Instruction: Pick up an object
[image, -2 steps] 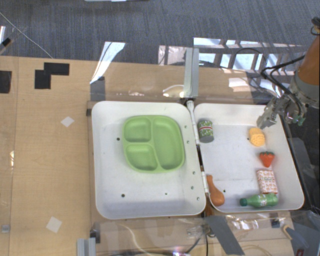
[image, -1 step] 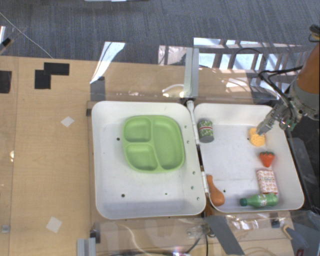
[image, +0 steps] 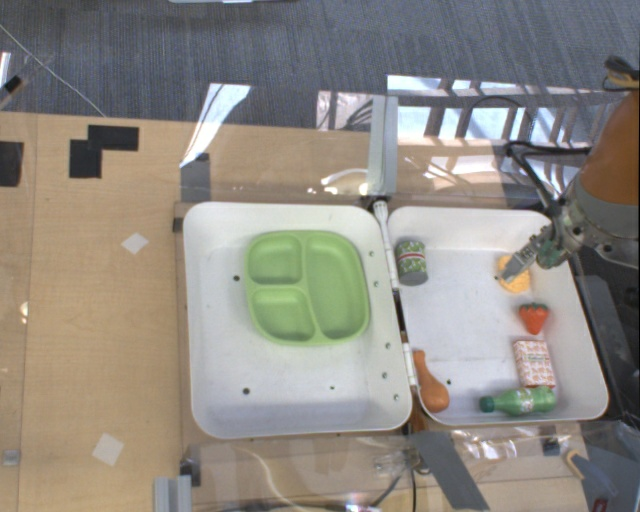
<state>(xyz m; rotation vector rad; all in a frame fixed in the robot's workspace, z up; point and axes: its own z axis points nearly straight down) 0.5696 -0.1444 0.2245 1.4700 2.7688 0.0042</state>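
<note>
My gripper (image: 519, 265) reaches in from the right and sits low over the right bin (image: 465, 330), its tip just above a small yellow-orange object (image: 517, 282) near the bin's far right side. The gripper partly covers that object, and I cannot tell whether they touch. Below it lie a red strawberry (image: 534, 318), a red and white carton (image: 533, 362) and a green bottle (image: 518, 402) on its side. A small can with a green and red label (image: 411, 260) stands at the bin's far left. An orange drumstick-shaped piece (image: 430, 383) lies at the near left.
The left bin (image: 215, 390) holds a light green divided plate (image: 305, 287). A raised divider (image: 392, 300) separates the two bins. The grey arm with its orange band (image: 612, 165) fills the upper right. Bare floor shows in the middle of the right bin.
</note>
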